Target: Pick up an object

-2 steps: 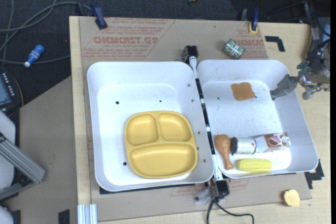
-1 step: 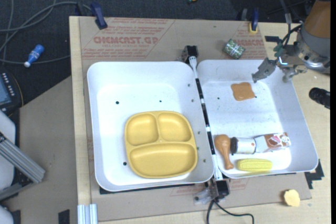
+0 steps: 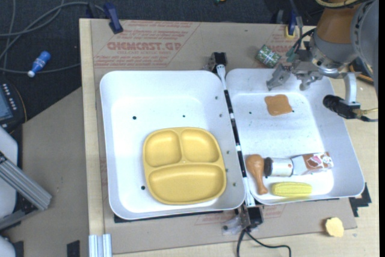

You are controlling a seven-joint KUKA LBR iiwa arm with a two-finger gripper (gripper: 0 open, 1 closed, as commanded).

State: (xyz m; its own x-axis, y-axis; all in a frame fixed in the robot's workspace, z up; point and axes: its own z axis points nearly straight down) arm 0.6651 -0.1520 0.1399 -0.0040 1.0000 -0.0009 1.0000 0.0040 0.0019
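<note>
A: Where is the claw?
B: At the far edge of the right bin, just above its rim. The grey fingers splay apart, so it is open, with nothing between them.

A: And the arm behind it?
B: The arm comes in from the upper right, its orange band bulging over the grey wrist, bent down so the claw points toward the bin.

A: What lies nearest the claw?
B: A flat brown patch on the bin floor, just below the claw and apart from it. Just to the claw's left, outside the bin, sits a small crumpled green object.

A: Farther off?
B: At the near end of the same bin, well apart from the claw: a tan drumstick-shaped toy, a black and white tube with a printed wrapper end I cannot read, and a yellow corn cob.

A: And the left bin?
B: It holds a yellow divided plate, well to the claw's lower left.

A: Any writing?
B: Red print on the cardboard covering the table, left of the claw; it looks like "CHEMCAST GP", but the letters are faint.
</note>
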